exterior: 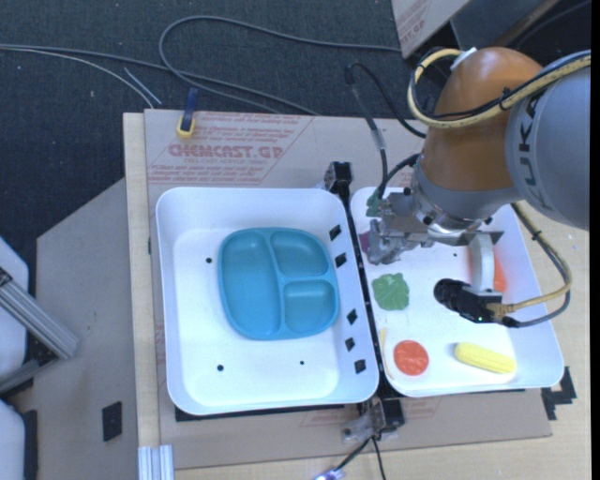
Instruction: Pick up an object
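- Dark grey carpet floor (75, 84), crossed by thin pale cables (187, 37).
- Brown board (234, 141) printed with red lettering, laid over a larger cardboard sheet (84, 244).
- Cardboard box (422, 19) at top edge.
- Even, soft light.

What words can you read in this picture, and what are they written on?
"CHEMCAST GP": big red letters on the brown paper sheet behind the left bin.
Smaller red lines above and below those letters: too small to read.
"KU": dark letters on the grey arm, cut off at the picture edge.
Print on the cardboard box at the top: too blurred to read.
The blue tray has no words on it.
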